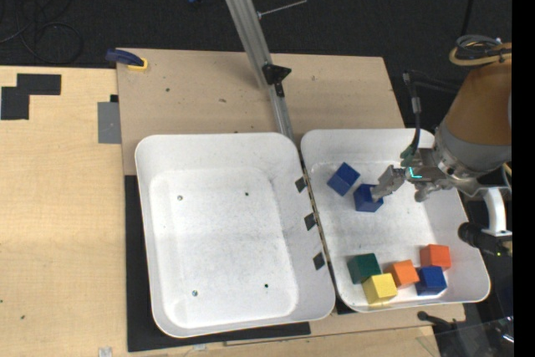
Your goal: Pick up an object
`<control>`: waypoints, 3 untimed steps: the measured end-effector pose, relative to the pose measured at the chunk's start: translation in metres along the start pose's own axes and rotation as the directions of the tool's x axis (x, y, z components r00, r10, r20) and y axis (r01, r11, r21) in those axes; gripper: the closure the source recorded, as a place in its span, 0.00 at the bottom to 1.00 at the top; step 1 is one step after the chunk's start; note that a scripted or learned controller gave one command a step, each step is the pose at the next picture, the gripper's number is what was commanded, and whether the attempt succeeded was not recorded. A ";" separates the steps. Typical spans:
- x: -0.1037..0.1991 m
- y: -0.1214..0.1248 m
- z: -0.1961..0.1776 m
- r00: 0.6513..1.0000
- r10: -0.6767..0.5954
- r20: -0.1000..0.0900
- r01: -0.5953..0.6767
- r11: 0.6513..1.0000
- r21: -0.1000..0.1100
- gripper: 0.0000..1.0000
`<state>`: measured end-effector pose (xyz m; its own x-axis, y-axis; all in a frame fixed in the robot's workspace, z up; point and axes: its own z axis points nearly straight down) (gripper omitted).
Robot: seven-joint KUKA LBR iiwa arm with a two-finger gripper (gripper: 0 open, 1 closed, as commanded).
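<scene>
Right bin [334, 148], right of frame centre: seven small blocks on smooth white plastic. Two blue cubes [343, 179] in its upper middle, no long axis to speak of; the upper one turned corner-on like a diamond, the darker one [367, 198] just below and right of it, touching the tip of the jaws [386, 185]. Reaching in from the right edge, grey with an orange band; spread or pressed together, cannot tell. Clustered near the lower rim: green block [363, 266], yellow block [380, 287], orange block [405, 272], blue block [431, 279], red-orange block [435, 256]. Left bin [159, 163]: shallow, rounded corners, speckled white floor. Both on a pale wooden desk [201, 92].
</scene>
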<state>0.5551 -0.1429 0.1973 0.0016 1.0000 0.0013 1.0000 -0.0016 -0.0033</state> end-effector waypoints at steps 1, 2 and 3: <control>-0.002 -0.007 0.063 1.000 -0.001 -0.001 0.001 1.000 0.007 0.00; -0.002 -0.006 0.106 1.000 -0.001 0.000 0.001 1.000 -0.002 0.00; -0.003 -0.007 0.095 1.000 0.007 -0.002 -0.007 1.000 -0.001 1.00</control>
<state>0.5481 -0.1459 0.1022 0.0083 1.0000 0.0032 1.0000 -0.0083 -0.0025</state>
